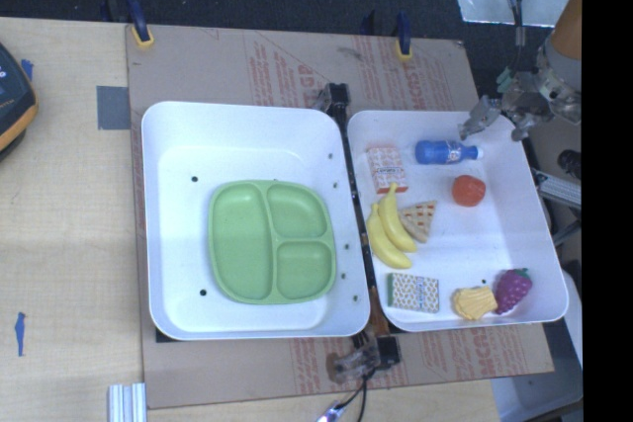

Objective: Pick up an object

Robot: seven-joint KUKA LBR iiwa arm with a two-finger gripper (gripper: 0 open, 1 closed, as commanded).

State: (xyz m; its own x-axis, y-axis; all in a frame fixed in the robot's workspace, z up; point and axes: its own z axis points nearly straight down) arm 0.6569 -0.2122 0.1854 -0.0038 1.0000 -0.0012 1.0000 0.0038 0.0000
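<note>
the blue bottle (445, 152) lies on its side near the far wall of the right bin (524, 212), its cap end toward the bin's right. it is the nearest thing to the gripper (492, 119), so it looks the likeliest pick. the gripper hangs just beyond the bottle's right end, over the bin's far rim, its two fingers spread and nothing between them.

just nearer the camera sits a red tomato (469, 190), apart from the bottle. left of the bottle lies a red and white packet (385, 167), close but not touching. further forward are the bananas (389, 227), a pizza slice (419, 218), a green cracker box (412, 292), a yellow piece (474, 302) and purple grapes (512, 288). the left bin (168, 212) bears a green divided tray (270, 240).

to do this well, the fingers should straddle the bottle across its narrow width, not along its length, and centre on its body, since a round bottle will likely roll away from an off-centre close. the bin wall is near, so the descent should keep clear of the rim.
</note>
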